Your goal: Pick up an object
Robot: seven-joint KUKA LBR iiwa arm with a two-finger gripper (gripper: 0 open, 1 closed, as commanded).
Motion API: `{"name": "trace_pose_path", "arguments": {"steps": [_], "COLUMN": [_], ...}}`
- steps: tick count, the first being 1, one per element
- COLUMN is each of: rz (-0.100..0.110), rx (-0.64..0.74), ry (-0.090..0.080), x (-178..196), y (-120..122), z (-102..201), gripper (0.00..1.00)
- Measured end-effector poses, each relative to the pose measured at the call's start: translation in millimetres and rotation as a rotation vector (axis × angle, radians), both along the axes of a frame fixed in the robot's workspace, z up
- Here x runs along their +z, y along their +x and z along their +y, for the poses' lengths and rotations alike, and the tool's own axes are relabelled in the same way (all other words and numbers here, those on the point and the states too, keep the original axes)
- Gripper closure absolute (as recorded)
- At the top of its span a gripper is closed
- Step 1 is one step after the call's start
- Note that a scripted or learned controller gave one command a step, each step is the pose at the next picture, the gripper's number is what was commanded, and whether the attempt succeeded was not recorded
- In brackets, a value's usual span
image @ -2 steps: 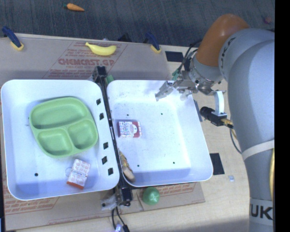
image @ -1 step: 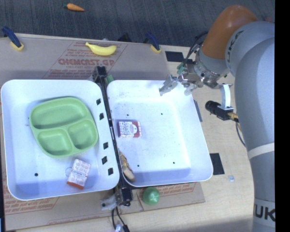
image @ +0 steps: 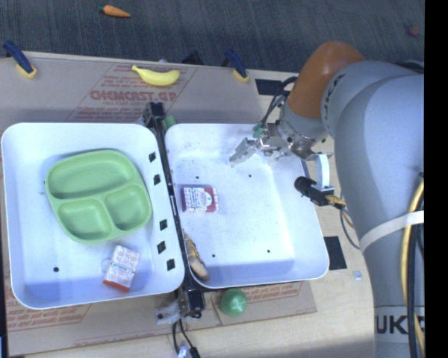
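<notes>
Red-and-white small flat packet (image: 199, 198) lies on the right white bin's (image: 284, 259) floor, below-left of the jaws (image: 240, 154), untouched; whether they gape I cannot tell. Pickup not begun.

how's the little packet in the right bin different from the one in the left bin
The right-bin packet lies flat and square to the bin edges; the left-bin packet sits turned at an angle. The right-bin packet shows a dark red face with white patches; the left-bin packet looks mostly white with orange-red edges. The right-bin packet lies alone near the divider; the left-bin packet sits just below the green tray. Both are small, flat and rectangular.
</notes>
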State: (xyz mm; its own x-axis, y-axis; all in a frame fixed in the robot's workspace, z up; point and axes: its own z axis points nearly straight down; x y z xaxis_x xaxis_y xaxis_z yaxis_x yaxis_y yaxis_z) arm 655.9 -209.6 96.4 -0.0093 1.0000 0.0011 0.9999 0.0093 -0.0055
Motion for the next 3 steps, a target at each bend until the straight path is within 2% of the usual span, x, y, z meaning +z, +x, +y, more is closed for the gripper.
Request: {"name": "trace_pose_path", "arguments": {"steps": [1,2,3], "rz": [-0.002,-0.007,0.001], "rx": [-0.004,-0.004,-0.003], "ry": [-0.001,-0.002,0.001], "x": [5,88,-7], "y": [-112,-35,-1], "z": [-2,-1,55], "gripper": [0.0,0.0,0.0]}}
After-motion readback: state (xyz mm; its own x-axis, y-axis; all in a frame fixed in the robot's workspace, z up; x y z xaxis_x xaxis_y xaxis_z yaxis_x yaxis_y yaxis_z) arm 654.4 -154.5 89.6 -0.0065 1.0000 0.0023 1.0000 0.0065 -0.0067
